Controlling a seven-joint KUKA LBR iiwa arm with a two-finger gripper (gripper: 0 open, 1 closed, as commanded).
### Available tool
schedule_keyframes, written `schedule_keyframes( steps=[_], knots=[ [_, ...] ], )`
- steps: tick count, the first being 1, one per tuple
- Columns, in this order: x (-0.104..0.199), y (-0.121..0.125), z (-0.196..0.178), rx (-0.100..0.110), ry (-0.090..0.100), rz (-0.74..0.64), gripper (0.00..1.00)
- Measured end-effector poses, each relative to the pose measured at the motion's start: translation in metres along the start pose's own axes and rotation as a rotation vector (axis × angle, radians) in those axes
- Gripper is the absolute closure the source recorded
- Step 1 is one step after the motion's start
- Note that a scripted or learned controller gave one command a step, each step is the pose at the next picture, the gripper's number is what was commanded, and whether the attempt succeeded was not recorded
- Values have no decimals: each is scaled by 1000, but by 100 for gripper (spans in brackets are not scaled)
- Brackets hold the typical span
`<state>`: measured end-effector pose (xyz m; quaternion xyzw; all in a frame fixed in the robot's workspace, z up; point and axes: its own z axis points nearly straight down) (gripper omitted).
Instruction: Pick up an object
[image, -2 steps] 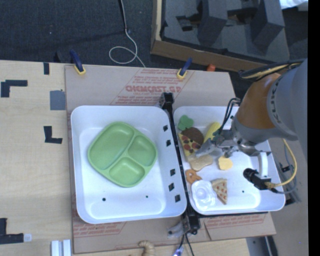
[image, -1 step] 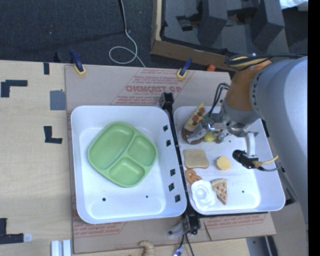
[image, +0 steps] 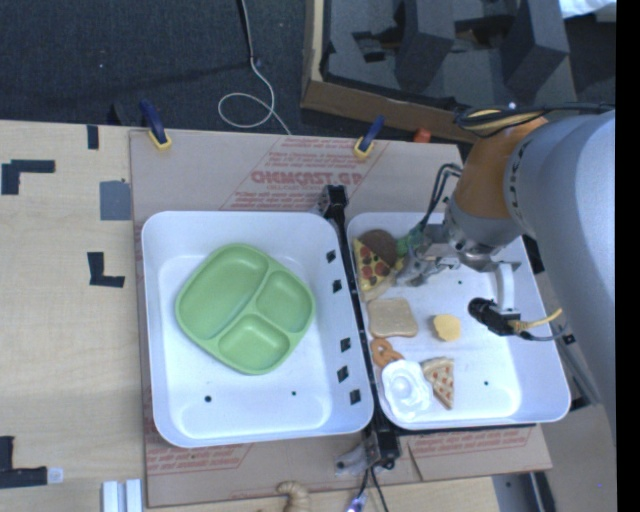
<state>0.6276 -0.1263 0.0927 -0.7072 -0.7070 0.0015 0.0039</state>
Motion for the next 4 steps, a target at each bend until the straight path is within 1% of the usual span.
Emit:
schedule_keyframes(
  steps=[1, 2, 3, 4],
  knots=[
    [0, 0, 0, 0, -1, 0, 0],
    [30, -75, 7, -15, -6, 5, 0],
    [24, -10, 8, -6, -2, -1, 0],
    [22, 26, 10, 35, 5, 8, 0]
  ],
)
